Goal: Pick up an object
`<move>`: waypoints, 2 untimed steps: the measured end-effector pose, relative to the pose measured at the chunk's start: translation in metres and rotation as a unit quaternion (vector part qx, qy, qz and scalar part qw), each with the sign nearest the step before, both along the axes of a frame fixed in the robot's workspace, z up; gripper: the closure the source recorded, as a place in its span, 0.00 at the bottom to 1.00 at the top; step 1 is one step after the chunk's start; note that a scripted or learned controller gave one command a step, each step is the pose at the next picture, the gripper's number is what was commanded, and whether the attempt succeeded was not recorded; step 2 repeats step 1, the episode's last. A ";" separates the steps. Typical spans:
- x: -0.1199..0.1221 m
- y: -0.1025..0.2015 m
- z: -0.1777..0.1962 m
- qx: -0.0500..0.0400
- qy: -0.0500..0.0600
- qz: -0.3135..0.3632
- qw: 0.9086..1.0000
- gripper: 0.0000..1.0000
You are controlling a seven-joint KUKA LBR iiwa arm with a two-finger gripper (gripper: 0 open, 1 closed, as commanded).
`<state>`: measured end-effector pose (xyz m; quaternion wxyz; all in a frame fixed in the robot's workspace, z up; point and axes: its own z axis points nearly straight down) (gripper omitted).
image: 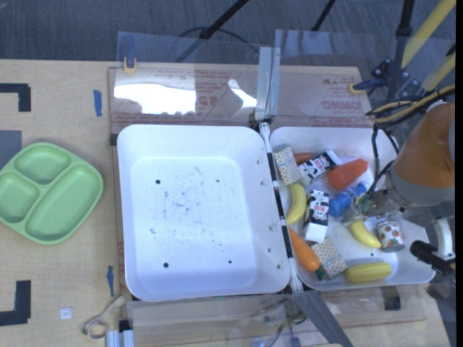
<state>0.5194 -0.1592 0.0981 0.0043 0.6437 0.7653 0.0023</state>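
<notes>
The right bin [416, 275] holds a heap of toys; a banana [368, 272] lies at its six o'clock. It looks light, hard and slick, so grip across its middle. Whether the gripper [376, 202] is apart or together I cannot tell.

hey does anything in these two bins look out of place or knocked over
Nothing looks spilled or damaged. The toys, such as a carrot and bananas, lie jumbled in the right bin, some overlapping.
</notes>
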 end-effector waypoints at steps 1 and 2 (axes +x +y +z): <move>-0.001 0.049 0.104 0.001 0.005 -0.076 0.997 1.00; -0.001 0.049 0.104 0.001 0.005 -0.076 0.997 1.00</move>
